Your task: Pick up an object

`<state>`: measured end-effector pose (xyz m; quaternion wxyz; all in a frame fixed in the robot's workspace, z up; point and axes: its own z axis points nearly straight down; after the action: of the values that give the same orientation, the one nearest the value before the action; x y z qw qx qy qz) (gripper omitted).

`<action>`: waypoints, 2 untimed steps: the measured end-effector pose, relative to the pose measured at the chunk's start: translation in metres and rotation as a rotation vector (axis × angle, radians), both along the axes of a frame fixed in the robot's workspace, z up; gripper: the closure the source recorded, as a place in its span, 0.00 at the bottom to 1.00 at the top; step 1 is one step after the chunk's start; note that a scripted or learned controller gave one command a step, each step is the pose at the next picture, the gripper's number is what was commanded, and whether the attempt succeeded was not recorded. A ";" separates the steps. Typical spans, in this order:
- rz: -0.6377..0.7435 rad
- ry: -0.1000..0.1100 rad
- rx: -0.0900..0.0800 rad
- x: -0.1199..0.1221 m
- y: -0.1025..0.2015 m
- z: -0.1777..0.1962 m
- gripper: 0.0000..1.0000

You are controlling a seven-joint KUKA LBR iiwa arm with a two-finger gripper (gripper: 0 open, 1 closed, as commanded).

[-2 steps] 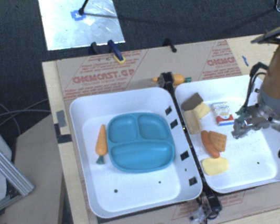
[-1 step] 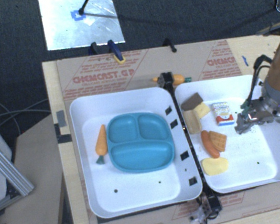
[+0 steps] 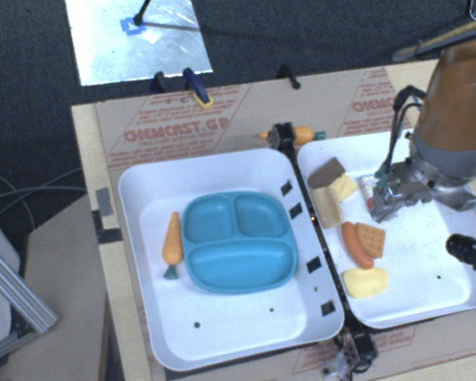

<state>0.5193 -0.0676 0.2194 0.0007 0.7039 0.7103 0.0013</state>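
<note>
Toys shaped like food lay in the right bin (image 3: 435, 288), all on its left side. Closest to the near edge was a soft yellow toy (image 3: 366, 282). Just past it lay a red sausage (image 3: 354, 247). An orange cracker (image 3: 372, 238) was touching the sausage on its right side.

The gripper (image 3: 385, 203) hung just past the cracker, a little to the right of it. So the cracker and the sausage were the closest things to grab. They lay toward the near edge and a bit left of the gripper. I could not tell if the gripper was open or closed, because it was too small and shiny to see well. Nothing showed inside it.

The sausage was the long one. Its long way ran from near to far, and its far end leaned a little to the left. I think the gripper would need to close across its thin middle, from left to right.

Farther back were a pale piece (image 3: 327, 207), a yellow block (image 3: 343, 187) and a brown block (image 3: 325, 171), all to the left of the gripper. The big grey arm (image 3: 469, 110) came in from the right.

Over in the left bin (image 3: 152, 245) sat a blue plate (image 3: 237, 239) with a carrot (image 3: 172, 241) beside it. They were well away from the gripper.
</note>
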 end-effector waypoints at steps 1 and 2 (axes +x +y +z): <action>0.002 -0.001 0.001 0.034 0.050 -0.005 1.00; 0.001 -0.002 0.002 0.067 0.099 0.007 1.00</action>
<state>0.5863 0.0318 0.2265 0.0009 0.7035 0.7107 0.0027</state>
